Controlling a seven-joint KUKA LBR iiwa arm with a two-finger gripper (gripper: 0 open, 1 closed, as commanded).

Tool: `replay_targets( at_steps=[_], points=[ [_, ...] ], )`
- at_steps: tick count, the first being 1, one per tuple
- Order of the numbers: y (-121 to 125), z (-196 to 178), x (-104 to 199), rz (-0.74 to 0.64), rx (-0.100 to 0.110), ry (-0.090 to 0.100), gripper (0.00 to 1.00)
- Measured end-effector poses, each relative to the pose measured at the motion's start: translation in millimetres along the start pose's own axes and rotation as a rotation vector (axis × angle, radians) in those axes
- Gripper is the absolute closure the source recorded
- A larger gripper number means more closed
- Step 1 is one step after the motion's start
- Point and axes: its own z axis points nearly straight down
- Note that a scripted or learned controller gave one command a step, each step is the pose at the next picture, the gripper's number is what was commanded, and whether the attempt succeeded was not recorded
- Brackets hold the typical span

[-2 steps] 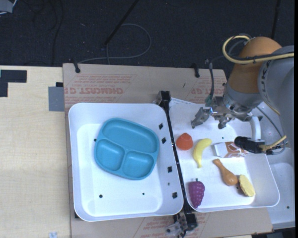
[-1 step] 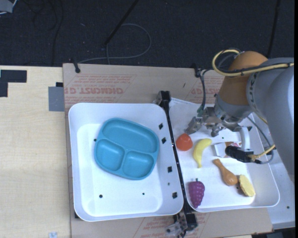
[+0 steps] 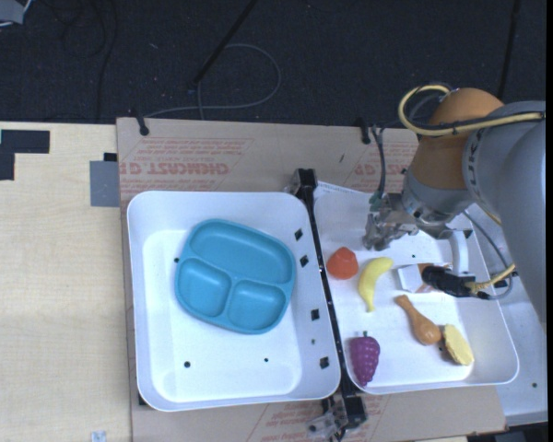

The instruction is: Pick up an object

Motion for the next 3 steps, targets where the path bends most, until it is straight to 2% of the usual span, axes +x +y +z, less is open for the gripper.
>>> replay_targets(
  at_steps=[2, 3],
  points=[
    [-8, -97, -3, 0.000, -0.007, -0.001, 1.00],
    [-6, -159, 3, -0.003, -0.009, -0.001, 1.00]
  ],
)
